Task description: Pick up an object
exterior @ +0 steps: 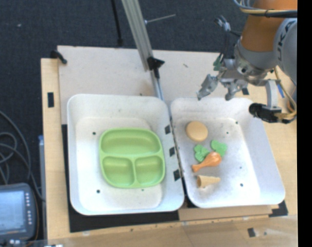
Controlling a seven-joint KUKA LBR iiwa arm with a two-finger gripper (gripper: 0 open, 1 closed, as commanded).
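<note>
Arm's upper part was cut off at 1 o'clock. Gripper [221, 90] hung spread wide, holding nothing, above right bin's [264, 153] 12 o'clock rim. That bin held bun [196, 131], green pieces [209, 150], drumstick [207, 162], cone [207, 180]. Left bin [84, 138] held green tray [131, 157].

This is a robotics lab. A grey and orange arm [261, 30] with loose cables reaches over a plywood desk [109, 68] that carries two white bins [84, 107]. An aluminium pole [138, 27] rises from the desk just behind the bins. Left of the desk, on dark carpet [22, 24], lie cables [6, 138] and a control pendant [11, 210] with a screen.
</note>
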